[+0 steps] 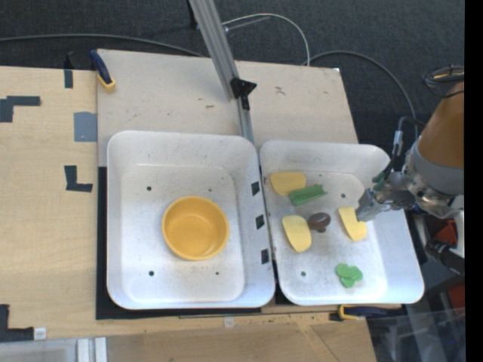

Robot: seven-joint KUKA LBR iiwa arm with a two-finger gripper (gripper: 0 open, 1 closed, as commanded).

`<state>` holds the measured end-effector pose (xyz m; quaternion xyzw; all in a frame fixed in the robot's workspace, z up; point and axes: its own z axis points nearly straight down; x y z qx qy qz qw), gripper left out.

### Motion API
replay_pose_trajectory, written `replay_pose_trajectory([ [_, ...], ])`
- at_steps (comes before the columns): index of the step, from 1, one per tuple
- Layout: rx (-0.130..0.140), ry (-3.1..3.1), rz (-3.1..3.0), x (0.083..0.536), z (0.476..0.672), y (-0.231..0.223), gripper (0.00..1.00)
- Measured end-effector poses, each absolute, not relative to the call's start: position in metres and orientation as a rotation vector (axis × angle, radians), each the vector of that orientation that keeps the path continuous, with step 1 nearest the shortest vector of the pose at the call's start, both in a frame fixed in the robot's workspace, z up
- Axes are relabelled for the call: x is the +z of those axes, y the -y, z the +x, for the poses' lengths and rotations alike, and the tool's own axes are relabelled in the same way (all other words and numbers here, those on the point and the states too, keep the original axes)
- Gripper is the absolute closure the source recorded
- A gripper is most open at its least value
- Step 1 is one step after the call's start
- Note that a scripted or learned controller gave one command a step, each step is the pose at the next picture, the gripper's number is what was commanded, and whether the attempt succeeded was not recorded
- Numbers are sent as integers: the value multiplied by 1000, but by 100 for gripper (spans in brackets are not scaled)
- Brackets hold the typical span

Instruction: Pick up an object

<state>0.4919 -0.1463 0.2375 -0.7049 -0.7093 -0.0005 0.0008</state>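
Note:
My gripper [367, 207] hangs over the right side of the right bin [392, 277], just above the upper end of a yellow piece [352, 225]. Further left in that bin lie another yellow piece [287, 182], a green block [307, 195], a yellow wedge [297, 234] and a small dark brown lump [319, 221]. A bright green piece [349, 275] sits near the bin's front. The gripper's tips blur against the yellow piece, and nothing is seen lifted.
The left bin [128, 157] holds a yellow bowl [195, 227]. A grey metal pole [217, 36] slants down from the top to the gap between the bins. Cables run behind the bench, and a yellow clamp [103, 72] sits at its back left corner.

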Motion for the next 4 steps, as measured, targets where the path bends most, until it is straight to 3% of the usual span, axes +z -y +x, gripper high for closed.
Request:
replay_pose_trajectory([
  [3,2,2227,-2212,217,525,-14,100],
  [4,1,2228,-2210,224,523,-70,100],
])
